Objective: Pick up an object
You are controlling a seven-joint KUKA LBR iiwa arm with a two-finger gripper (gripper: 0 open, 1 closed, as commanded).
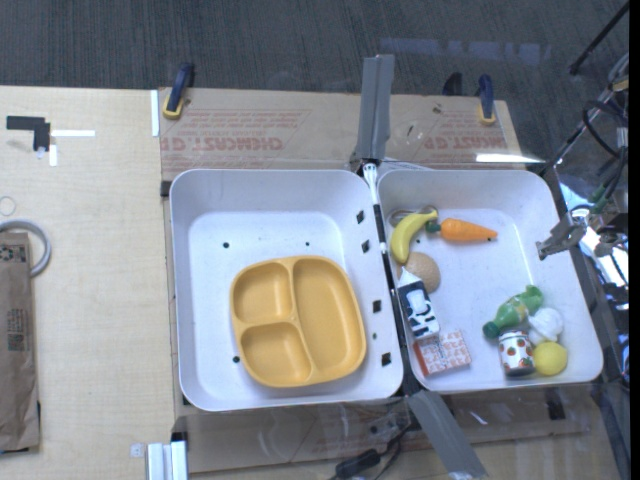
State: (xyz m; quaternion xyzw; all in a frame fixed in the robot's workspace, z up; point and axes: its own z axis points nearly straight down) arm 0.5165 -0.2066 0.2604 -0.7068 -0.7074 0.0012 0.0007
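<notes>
Here we take the banana (409,234) as our mark; it lies in the right bin (500,190), close to the wall shared with the left bin (200,268). Just right of the banana, nearly touching its upper end, lies an orange carrot (468,231). Directly below the banana sits a brown rounded item (424,267), below that a black-and-white packet (420,310), and further down again a red-and-white box (443,353). Down and well to the right of the banana we see a cluster: a green item (514,308), a white item (546,320), a small can (516,352) and a yellow lemon (550,358). Left of the banana and lower, across the shared wall, a yellow divided plate (297,320) rests in the left bin. The gripper (562,238) hangs far right of the banana, over the right bin's outer rim; whether it is spread or closed we cannot tell, and we see nothing held in it.
</notes>
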